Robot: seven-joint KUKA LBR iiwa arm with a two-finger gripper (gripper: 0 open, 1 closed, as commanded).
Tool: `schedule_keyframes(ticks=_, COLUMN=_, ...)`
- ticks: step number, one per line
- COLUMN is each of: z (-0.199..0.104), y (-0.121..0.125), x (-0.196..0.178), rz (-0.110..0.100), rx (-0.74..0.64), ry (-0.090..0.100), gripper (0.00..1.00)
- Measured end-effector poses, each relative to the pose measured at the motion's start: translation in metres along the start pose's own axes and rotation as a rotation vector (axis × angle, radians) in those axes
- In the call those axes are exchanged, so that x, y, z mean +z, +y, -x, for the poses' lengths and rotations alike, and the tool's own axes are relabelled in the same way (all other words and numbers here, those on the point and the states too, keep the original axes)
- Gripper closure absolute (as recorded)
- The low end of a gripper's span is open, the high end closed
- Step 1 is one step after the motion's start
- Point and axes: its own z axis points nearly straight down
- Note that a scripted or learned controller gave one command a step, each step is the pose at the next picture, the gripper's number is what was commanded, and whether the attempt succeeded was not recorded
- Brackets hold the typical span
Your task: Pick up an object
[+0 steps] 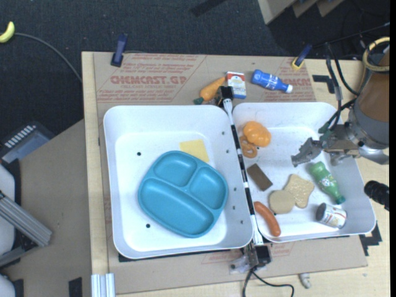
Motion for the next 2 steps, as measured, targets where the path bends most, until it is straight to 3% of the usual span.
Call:
schedule_keyframes(ticks=1, z=0.060, y=0.009, x=0.153, rz=-0.002, rx=0.001, ry=0.000, gripper=0.00)
schedule_keyframes(ticks=2, z=-0.007, y=0.036, x=0.162, rz=0.010, rx=-0.001, ry=-0.002, gripper=0.00)
